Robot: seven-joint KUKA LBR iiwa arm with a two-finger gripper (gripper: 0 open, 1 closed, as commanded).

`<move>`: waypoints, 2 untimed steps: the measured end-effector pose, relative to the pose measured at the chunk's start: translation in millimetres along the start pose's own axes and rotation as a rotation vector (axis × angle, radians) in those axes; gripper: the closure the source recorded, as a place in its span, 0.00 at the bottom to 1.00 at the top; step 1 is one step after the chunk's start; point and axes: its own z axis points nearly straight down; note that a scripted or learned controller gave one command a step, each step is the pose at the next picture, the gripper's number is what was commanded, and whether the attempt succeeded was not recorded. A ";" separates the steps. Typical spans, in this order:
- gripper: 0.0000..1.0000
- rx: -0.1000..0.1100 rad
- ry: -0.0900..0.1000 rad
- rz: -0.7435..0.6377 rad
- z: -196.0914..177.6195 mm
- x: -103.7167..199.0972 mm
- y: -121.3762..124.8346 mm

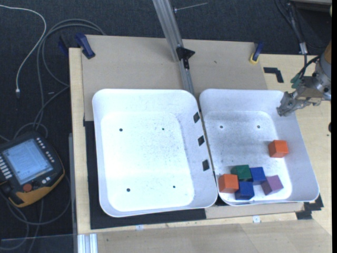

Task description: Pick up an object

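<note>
Blocks lie clustered along the lower edge of the right bin (295, 141), at the lower right of the frame. An orange block (228, 183) sits at the left end of the cluster. A green block (241, 172) lies just up and right of it, touching a blue block (257, 174) on its right. A second blue block (244, 190) rests below the green one, against the bin's lower wall. A purple block (273, 184) lies at the right end of the cluster, just beside the upper blue block. A second orange block (278, 148) stands apart from the cluster, higher up near the bin's right wall.

The left bin (105, 109) occupies the centre left of the frame. Its floor shows dark speckling and four small dark dots. Three black clips sit along the seam between the two bins.

The gripper (285, 108) appears at the upper right corner of the right bin, over the bin's rim. It is well apart from every block, and no block is between its fingers. Whether the fingers are open or closed cannot be told at this size and angle. The arm (321, 80) enters from the right edge of the frame.

A metal rail (167, 20) runs from the top centre of the frame down to the seam between the bins. Both bins rest on a tan bench (137, 62). A handheld control pendant (25, 165) lies on the dark floor at the left edge, with cables above it.
</note>
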 end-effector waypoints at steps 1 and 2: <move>0.00 0.001 0.000 0.000 0.7 -0.1 -0.2; 0.00 -0.005 -0.008 0.006 140.4 -34.6 -55.3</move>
